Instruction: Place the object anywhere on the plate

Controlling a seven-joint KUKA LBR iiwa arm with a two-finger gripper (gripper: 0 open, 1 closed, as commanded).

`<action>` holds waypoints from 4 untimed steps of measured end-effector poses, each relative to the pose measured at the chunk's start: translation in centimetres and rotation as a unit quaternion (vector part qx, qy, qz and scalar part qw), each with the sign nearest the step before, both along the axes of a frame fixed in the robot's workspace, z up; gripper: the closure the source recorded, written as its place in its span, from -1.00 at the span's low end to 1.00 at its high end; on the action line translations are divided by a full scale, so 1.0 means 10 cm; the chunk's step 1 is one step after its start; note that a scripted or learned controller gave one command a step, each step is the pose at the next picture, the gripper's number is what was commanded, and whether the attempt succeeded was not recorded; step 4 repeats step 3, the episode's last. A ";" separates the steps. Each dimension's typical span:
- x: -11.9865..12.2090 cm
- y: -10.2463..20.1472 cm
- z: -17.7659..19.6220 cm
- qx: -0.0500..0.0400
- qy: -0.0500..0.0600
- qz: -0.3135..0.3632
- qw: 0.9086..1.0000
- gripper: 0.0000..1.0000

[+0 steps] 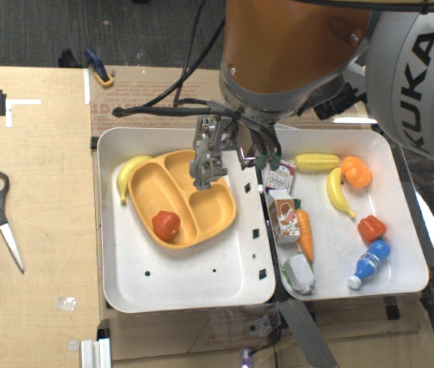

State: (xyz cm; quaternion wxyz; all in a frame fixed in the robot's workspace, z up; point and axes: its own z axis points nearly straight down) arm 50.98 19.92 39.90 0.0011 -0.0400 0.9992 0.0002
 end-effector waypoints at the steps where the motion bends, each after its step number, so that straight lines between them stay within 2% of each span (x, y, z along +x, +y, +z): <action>1: -0.27 -0.14 0.26 0.000 -0.001 0.031 1.000 1.00; 2: -0.17 0.04 -0.20 0.000 0.000 0.075 0.997 1.00; 3: -0.17 0.04 -0.20 0.000 0.000 0.075 0.997 -1.00; 4: -0.17 0.04 -0.20 0.000 0.000 0.075 0.997 -1.00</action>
